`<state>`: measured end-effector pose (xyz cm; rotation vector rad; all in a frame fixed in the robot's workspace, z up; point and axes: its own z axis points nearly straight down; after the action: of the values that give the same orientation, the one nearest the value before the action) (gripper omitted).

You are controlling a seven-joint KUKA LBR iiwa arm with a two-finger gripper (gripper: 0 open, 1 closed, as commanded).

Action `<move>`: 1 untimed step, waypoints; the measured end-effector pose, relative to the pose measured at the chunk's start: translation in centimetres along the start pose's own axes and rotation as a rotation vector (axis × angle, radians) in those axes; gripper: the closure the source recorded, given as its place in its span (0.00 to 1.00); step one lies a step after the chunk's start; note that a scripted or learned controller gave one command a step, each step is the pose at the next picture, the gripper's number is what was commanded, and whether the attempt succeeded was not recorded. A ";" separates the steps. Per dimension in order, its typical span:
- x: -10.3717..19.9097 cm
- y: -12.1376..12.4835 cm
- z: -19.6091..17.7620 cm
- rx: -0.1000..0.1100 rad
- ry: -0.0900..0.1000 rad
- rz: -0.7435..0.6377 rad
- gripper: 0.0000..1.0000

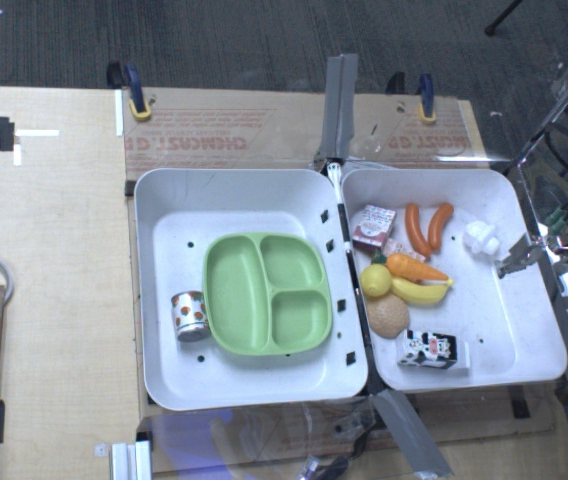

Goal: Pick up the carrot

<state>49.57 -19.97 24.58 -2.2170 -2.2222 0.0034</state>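
The orange carrot [416,266] lies in the middle of the right bin [524,338], pointing right. It rests against a yellow banana [422,289] just below it and a lemon [375,280] at its left end. My gripper [519,258] sits at the right bin's right wall, about a hand's width to the right of the carrot, with nothing seen in it. Most of the arm is cut off by the view's right edge.
Also in the right bin are two red sausages [427,227], a pink carton [373,225], a white lump [480,236], a brown bun [388,315] and a cow-patterned box [427,349]. The left bin [154,268] holds a green divided plate [266,293] and a small can [190,315].
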 end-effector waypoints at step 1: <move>6.9 5.4 14.0 -0.014 -0.003 -0.067 0.00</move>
<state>54.96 -13.05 10.60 -2.1499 -2.3032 -0.0096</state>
